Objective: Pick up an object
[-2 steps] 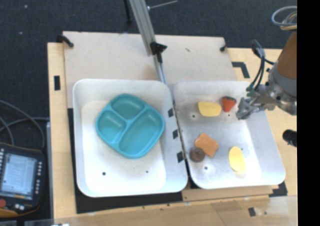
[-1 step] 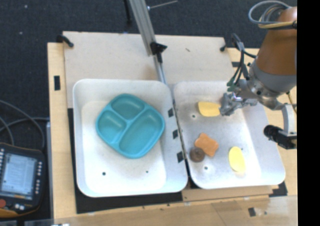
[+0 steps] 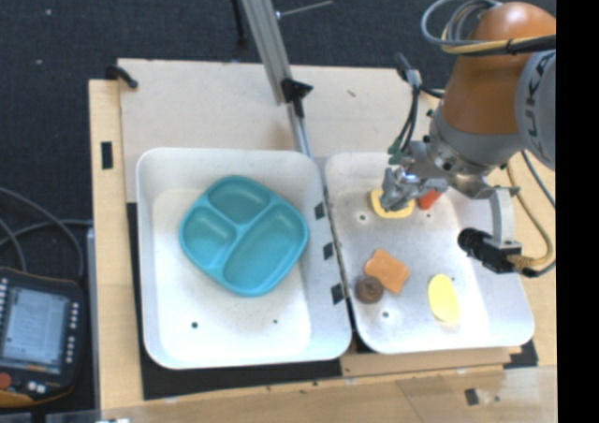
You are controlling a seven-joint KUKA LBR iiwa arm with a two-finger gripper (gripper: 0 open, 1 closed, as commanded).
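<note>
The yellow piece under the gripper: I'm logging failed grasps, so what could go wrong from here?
1. The gripper is down over the flat yellow piece, which lies low on the right bin floor, so it may slide out rather than lift.
2. A small red object sits right beside it and could get nudged or caught too.

Teal divided plate (image 3: pixel 244 235) smooth plastic; bins (image 3: pixel 164 318) matt white; bench (image 3: pixel 201 108) seemingly bare wood.
</note>
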